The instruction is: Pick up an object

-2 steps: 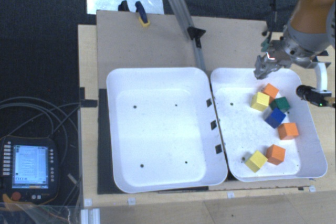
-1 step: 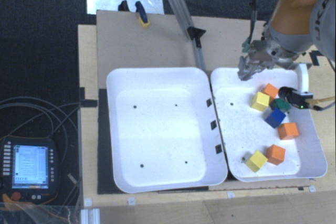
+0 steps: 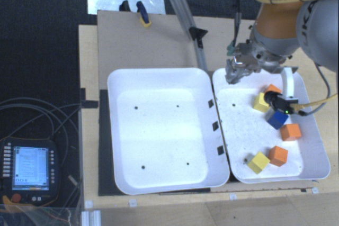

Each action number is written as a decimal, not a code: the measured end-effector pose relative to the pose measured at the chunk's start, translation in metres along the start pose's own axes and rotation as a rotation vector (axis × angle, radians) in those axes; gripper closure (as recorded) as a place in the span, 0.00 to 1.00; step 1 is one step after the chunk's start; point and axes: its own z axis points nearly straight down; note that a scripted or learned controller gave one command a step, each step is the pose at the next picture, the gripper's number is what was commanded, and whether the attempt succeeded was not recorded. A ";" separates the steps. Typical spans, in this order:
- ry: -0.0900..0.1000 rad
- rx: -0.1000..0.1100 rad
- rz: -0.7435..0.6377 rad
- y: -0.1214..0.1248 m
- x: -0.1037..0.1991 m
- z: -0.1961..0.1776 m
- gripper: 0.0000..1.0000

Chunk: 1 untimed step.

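The fingers (image 3: 233, 78) hang tip-down over the far left corner of the right bin (image 3: 320, 165), close to the rim it shares with the left bin (image 3: 113, 93). At this slant and blur I cannot tell whether they are spread or pressed together. No block is visible between them.

All the candidate things lie on the arm's side of the fingers, further into the same bin. Nearest is a yellow block (image 3: 260, 102), with an orange block (image 3: 273, 89) just behind it. Past these sit a blue block (image 3: 277, 119) and a second orange block (image 3: 291, 132). Furthest from the fingers, toward the near rim, a third orange block (image 3: 278, 155) lies just beside a second yellow block (image 3: 258, 162).

The tool points down, probably because the blocks lie loose on a flat bin floor and a descent from above suits them. The patch of floor under the fingers looks bare, so a closure here would likely catch nothing. I judge the pick has not yet been made.

The yellow block nearest the fingers seems the easiest target, though its orange neighbour is close enough to be nudged. On the worktop (image 3: 159, 39) beyond the bins, a slanted grey pole (image 3: 180, 0) stands clear of the fingers.
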 end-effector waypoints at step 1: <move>0.000 0.000 0.000 -0.006 0.045 0.010 1.00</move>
